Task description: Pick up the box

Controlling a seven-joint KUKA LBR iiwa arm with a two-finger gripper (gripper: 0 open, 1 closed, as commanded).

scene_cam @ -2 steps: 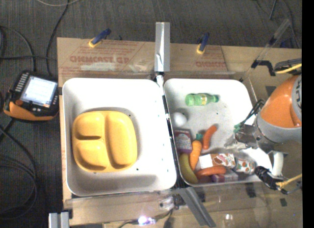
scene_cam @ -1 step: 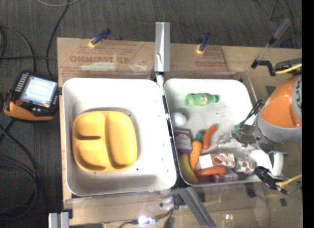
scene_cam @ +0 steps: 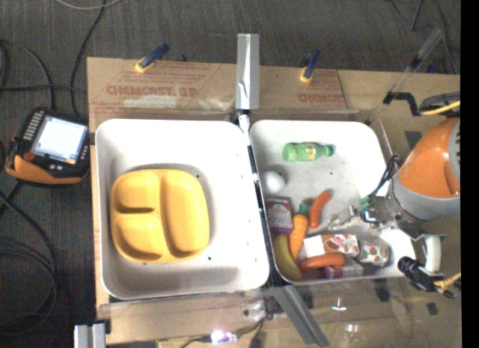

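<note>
Two white bins sat side by side on the table. The box (scene_cam: 333,246), white and red, lay flat near the front wall of the right bin (scene_cam: 352,133), packed in clutter: a carrot (scene_cam: 299,236) touching its left edge, a banana (scene_cam: 284,257) beyond that, a red sausage-like piece (scene_cam: 323,262) just in front, a dark packet (scene_cam: 374,252) against its right end. A green bottle (scene_cam: 307,151) lay well apart toward the back, a white ball (scene_cam: 275,181) behind and left of the box.

The left bin (scene_cam: 105,144) held a yellow divided tray (scene_cam: 159,213).

Step in hand, I judged: approach. Best to come straight down over the box's short span, fingers clearing the carrot and the packet, so neighbours don't get dragged up.

The end effector (scene_cam: 363,213) hung just behind and right of the box, over the right bin; nothing visibly in it. Whether its fingers were apart or together, I couldn't tell.
</note>
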